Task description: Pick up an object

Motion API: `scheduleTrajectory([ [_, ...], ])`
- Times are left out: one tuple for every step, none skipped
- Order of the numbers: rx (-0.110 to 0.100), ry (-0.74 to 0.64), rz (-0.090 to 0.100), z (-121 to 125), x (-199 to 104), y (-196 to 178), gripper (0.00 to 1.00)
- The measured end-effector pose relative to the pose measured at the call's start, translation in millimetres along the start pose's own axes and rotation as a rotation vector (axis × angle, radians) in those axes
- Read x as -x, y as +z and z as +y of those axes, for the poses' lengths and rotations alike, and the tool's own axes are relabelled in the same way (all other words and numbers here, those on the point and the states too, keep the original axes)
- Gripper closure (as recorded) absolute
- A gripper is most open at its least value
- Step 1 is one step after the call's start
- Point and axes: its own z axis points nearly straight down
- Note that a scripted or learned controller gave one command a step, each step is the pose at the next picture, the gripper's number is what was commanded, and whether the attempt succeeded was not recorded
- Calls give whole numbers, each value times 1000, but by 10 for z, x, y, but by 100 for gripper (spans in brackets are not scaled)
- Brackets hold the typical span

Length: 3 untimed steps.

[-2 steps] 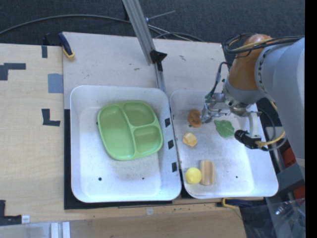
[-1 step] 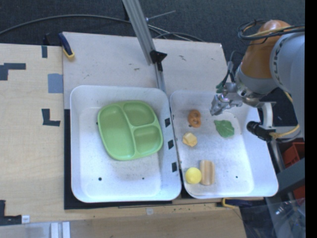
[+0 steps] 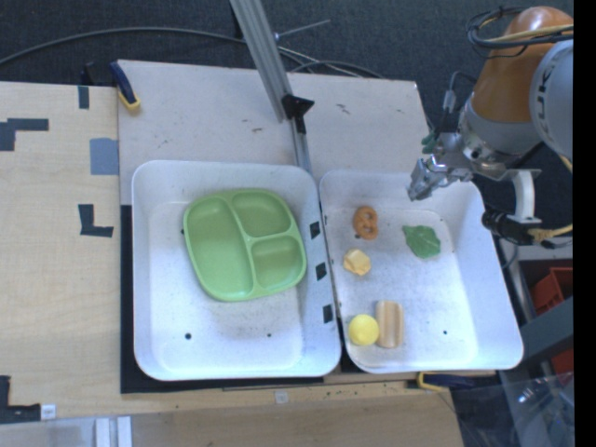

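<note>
Nearest us sit two bins: the left bin (image 3: 149,277) holds a green tray (image 3: 245,243); the right bin (image 3: 475,324) holds a tan block (image 3: 388,323), a green leaf (image 3: 423,241), a yellow ball (image 3: 363,330), an orange piece (image 3: 365,222) and a yellow piece (image 3: 357,263). Our gripper (image 3: 421,186) hangs over the right bin's far edge, near the leaf; whether its fingers are open we cannot tell.

The right bin (image 3: 466,338) has open floor at its 4 o'clock corner. Five things crowd its left half: an orange piece (image 3: 365,222) at 11 o'clock, a green lump (image 3: 423,241) near centre, a small yellow piece (image 3: 358,264) at 9 o'clock, and a yellow ball (image 3: 363,330) touching a tan block (image 3: 389,324) at 7 o'clock. A green divided plate (image 3: 245,244) fills most of the left bin (image 3: 158,343), leaving its 6 o'clock strip open.
</note>
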Motion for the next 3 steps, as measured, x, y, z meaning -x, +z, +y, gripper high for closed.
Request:
scheduleTrajectory([
  [-5,-5,3,93,-606,71,100],
  [-7,-1,1,103,-1111,143,100],
  [-4,-5,3,139,-1656,-6,100],
])
